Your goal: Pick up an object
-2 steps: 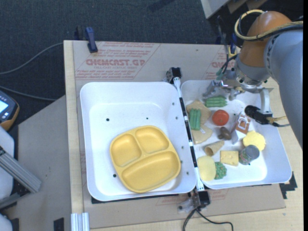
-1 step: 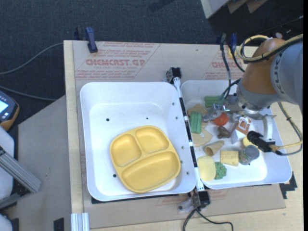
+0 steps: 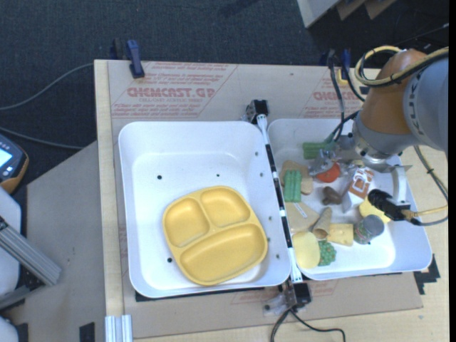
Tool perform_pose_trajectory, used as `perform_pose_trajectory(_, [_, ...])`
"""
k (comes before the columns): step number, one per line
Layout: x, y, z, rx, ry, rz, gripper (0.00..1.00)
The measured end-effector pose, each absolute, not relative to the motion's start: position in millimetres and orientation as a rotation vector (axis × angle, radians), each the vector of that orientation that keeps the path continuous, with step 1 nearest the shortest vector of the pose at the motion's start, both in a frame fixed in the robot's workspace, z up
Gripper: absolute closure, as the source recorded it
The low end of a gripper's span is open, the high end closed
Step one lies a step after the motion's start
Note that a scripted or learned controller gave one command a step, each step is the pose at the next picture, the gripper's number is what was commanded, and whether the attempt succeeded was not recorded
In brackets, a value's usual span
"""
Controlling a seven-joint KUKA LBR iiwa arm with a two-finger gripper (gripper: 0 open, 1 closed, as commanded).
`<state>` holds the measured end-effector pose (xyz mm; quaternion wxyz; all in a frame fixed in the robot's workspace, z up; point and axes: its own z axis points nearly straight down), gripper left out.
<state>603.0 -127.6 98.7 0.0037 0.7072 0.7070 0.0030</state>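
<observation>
The right bin [image 3: 406, 258] holds a heap of small toy foods. Among them are a green block [image 3: 293, 185], a red piece [image 3: 329, 171], a brown piece [image 3: 331, 194], an orange and white carton [image 3: 361, 184], a grey can [image 3: 368, 229], a yellow wedge [image 3: 342, 234], a pale yellow round piece [image 3: 306, 249] and a green broccoli piece [image 3: 327, 253]. My gripper [image 3: 348, 168] hangs low over the upper middle of this bin, just right of the red piece and above the carton. The wrist body hides its tip.
A yellow divided plate [image 3: 214, 235] lies in the left bin [image 3: 142, 155]. A black clip [image 3: 257, 109] sits where the bins meet at the back. Cables [image 3: 342, 91] run behind the arm. A blue clamp [image 3: 133, 58] grips the board's far left edge.
</observation>
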Motion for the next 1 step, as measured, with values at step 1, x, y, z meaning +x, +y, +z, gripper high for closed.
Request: perform_pose_trajectory(1, [578.3, -49.4, 190.7, 2.208, 2.228, 0.013, 1.0])
